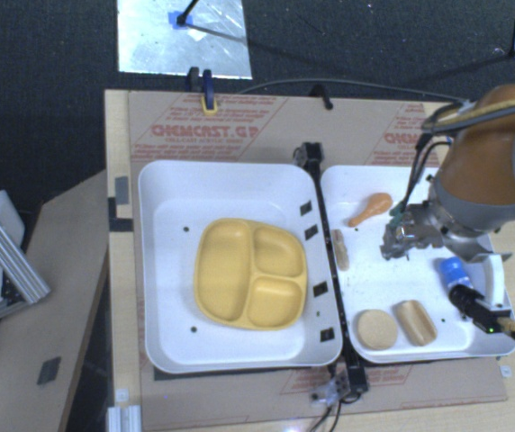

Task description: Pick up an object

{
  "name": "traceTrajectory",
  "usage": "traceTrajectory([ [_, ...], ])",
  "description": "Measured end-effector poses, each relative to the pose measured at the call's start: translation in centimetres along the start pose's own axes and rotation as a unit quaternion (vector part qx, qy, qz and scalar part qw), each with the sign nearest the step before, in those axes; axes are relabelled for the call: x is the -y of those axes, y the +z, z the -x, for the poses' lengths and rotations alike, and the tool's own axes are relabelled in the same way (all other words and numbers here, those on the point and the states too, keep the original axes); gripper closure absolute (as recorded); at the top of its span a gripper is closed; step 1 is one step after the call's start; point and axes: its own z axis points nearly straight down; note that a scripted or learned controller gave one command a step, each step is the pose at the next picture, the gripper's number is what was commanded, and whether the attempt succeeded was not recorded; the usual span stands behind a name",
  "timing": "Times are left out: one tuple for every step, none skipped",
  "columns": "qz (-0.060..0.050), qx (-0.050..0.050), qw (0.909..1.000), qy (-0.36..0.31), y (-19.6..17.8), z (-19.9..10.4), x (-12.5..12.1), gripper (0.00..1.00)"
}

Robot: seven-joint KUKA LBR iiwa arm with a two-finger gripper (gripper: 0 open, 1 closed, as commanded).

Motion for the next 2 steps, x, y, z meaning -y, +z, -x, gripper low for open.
traceTrajectory([
  [0.001, 0.000, 1.0000, 0.000, -1.2, -5.4, 0.2, 1.00],
  [0.001, 0.000, 1.0000, 0.000, -1.0, -11.4, -0.7, 1.00],
])
